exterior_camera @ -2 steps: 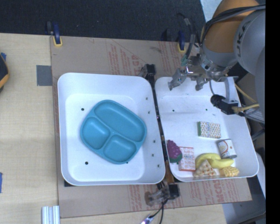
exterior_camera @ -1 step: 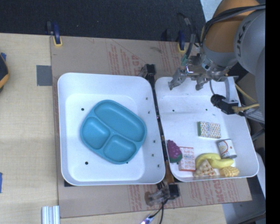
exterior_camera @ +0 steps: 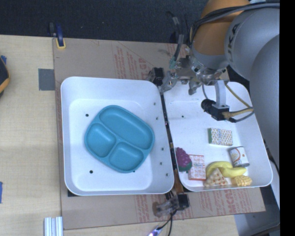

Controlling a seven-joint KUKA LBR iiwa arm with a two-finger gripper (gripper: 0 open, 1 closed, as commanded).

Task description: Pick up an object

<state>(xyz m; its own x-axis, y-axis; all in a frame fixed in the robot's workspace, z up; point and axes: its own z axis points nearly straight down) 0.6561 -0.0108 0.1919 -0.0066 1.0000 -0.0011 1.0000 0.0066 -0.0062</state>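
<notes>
Nothing is picked yet. The banana, grapes, can and patterned box sit towards the right bin's near edge. The tool hangs over its far left corner, well apart; I cannot tell whether it is open or closed. The next move probably calls for a reach and descent there, though crowding may hinder it. A blue plate lies in the left bin.

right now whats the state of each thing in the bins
blue plate: flat, right side up, left bin
patterned box: lying flat, alone
banana: on its side, beside corn
grapes: against right bin's left wall
gripper: over right bin's far end
</notes>
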